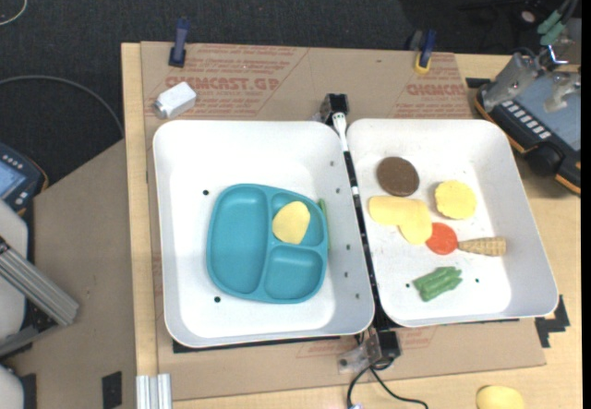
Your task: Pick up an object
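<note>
Both bins [175, 213] white. Divided plate [245, 246] teal, yellow piece [292, 222] on it. Right bin: brown disc [398, 175], yellow round [455, 199], pale yellow pieces [403, 215], orange-red piece [442, 238], tan cone [482, 246], green pod [436, 283]. Surface [277, 84] tan cardboard, red print.

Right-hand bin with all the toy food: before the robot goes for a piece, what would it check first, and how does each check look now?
1. Pieces lie in the right bin: ok.
2. Brown disc stands apart from its neighbours: ok.
3. Red piece has room around it: not ok, it touches the yellow piece and the cone.
4. Green piece lies alone, off the wall: ok.
5. Blue tray in the left bin out of the way: ok.
6. Arm ready above the bin: cannot tell.
</note>
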Controlling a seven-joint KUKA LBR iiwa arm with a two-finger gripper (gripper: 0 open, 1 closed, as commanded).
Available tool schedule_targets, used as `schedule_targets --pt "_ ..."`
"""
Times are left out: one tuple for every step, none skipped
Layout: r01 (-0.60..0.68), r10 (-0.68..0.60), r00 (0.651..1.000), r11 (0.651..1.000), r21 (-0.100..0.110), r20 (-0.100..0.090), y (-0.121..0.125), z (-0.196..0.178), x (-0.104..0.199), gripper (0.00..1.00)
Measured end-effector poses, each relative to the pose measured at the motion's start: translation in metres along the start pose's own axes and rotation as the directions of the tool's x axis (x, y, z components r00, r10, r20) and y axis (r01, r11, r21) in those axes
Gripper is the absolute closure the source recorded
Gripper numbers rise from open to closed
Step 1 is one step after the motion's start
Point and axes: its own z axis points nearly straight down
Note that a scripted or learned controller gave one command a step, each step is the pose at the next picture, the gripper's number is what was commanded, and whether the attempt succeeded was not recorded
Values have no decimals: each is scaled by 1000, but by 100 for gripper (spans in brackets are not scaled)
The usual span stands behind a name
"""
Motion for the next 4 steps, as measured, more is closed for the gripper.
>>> schedule_targets --pt "-6 7 1000 999 37 -7 -66 246 19 0" --pt "-6 6 1000 1000 18 -2 -62 237 17 0" --pt "-6 6 1000 1000 18 -2 -62 237 17 0" --pt "-9 9 1000 1000 15 1 -83 217 -49 0"
